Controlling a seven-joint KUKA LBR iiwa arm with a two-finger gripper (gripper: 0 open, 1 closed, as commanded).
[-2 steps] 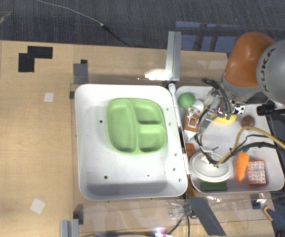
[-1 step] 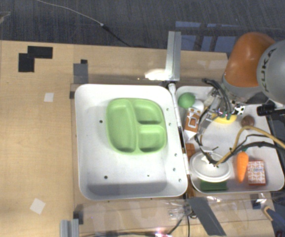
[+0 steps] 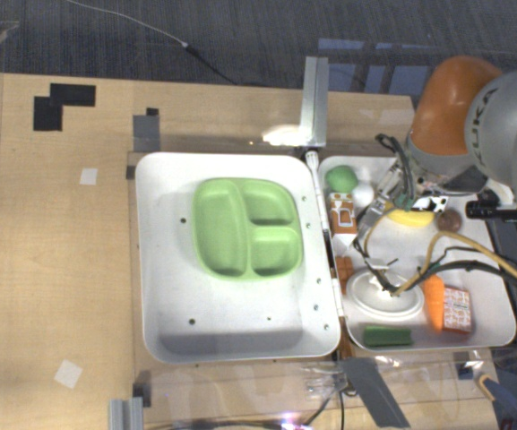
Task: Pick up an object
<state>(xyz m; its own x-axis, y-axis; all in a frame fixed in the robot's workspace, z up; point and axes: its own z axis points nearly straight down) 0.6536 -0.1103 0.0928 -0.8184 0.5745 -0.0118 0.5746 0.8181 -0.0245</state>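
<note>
I see the hand (image 3: pixel 389 197) low in the right bin (image 3: pixel 500 330), near its far edge beside the yellow object (image 3: pixel 410 219); whether it is apart or together I cannot tell. A green tray (image 3: pixel 245 227) lies mid left bin (image 3: pixel 164 330).

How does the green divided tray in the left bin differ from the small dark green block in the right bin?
The green divided tray is pale green; the dark green block is far darker. The tray is much larger, taking up much of the left bin, while the block is a small piece by the near wall of the right bin. The tray has three compartments; the block looks plain and flat. Both are green and lie in a white bin.
</note>
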